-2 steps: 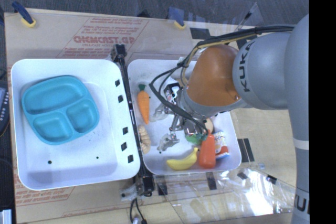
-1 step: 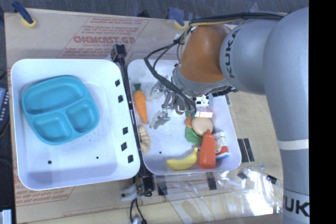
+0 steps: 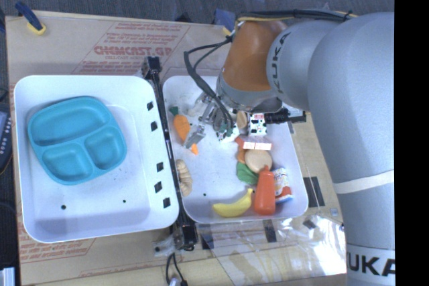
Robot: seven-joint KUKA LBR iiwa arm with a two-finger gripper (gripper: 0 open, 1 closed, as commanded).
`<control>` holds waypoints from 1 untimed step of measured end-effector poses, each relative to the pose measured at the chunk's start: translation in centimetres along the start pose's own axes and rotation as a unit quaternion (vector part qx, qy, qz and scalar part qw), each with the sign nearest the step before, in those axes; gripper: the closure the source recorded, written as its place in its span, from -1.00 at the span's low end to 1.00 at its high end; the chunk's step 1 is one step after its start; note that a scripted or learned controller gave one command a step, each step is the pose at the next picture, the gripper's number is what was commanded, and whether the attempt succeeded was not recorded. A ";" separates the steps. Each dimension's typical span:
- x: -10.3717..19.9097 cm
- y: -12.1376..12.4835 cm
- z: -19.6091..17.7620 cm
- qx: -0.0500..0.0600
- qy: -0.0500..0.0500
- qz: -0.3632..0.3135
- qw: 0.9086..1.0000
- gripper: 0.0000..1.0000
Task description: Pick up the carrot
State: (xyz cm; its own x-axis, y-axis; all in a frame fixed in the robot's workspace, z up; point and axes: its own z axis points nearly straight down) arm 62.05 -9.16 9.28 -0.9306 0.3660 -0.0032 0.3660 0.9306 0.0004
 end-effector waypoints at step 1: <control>-0.2 0.0 -1.3 0.001 -0.003 -0.003 1.000 1.00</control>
State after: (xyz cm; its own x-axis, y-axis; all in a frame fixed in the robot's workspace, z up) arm 62.28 -9.20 10.56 -0.9328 0.3603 -0.0100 0.3603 0.9328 -0.0011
